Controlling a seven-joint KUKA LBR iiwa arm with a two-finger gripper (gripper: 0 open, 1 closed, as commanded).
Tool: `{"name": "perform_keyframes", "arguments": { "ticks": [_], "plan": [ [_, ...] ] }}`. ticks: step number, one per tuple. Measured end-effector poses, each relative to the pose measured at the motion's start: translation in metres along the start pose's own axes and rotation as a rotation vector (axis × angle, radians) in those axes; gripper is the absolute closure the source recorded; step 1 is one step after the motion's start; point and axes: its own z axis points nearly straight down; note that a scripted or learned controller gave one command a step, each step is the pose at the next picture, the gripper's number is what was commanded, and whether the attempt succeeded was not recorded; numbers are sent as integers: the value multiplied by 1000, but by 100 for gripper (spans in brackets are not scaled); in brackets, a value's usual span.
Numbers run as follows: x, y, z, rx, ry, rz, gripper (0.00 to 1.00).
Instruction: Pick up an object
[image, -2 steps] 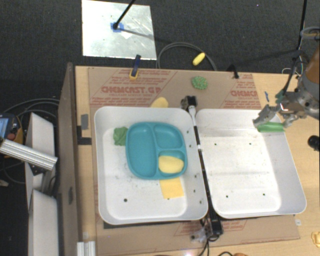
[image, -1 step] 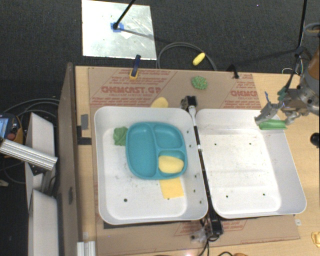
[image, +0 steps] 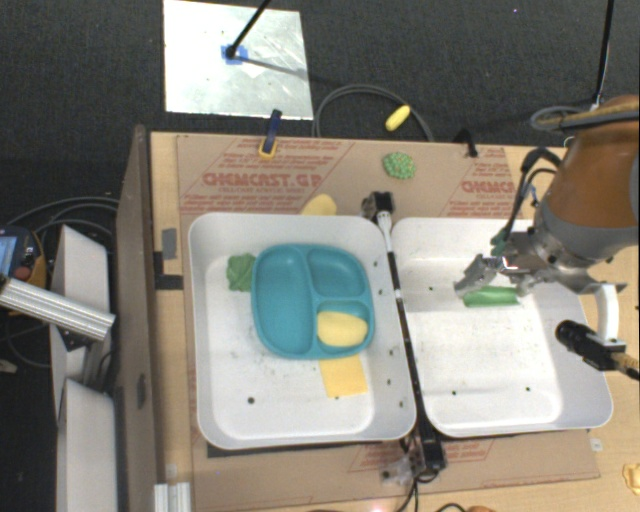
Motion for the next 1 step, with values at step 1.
{"name": "perform_keyframes", "arguments": {
  "ticks": [1],
  "plan": [
    [67,-8,23,-5,-2,1,100]
  ]
}}
